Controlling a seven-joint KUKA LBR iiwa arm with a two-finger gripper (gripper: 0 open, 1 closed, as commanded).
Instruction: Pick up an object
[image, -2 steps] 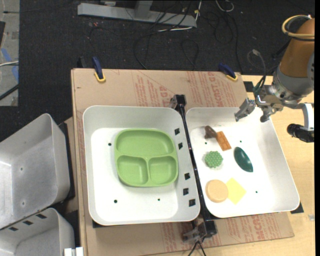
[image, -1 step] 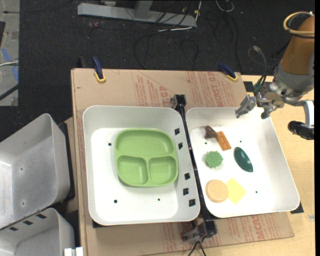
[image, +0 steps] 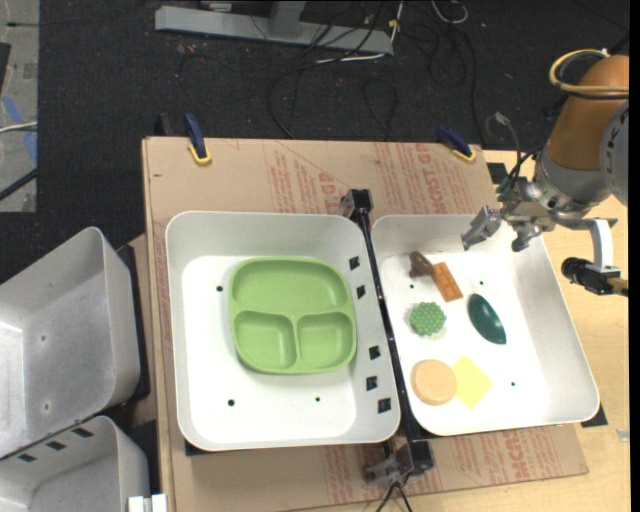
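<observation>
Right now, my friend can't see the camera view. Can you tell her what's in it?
A robot gripper, fingers apart and holding nothing, hovers over the far edge of the right white bin, which holds a brown block, a green bumpy ball, a dark green piece, a round tan piece and a yellow square. The left white bin holds a green divided plate.

A single fixed camera looks down at a slant from well above the near edge of the tabletop (image: 300, 165), far enough back to take in both white bins (image: 200, 240) side by side and the dark floor beyond.
</observation>
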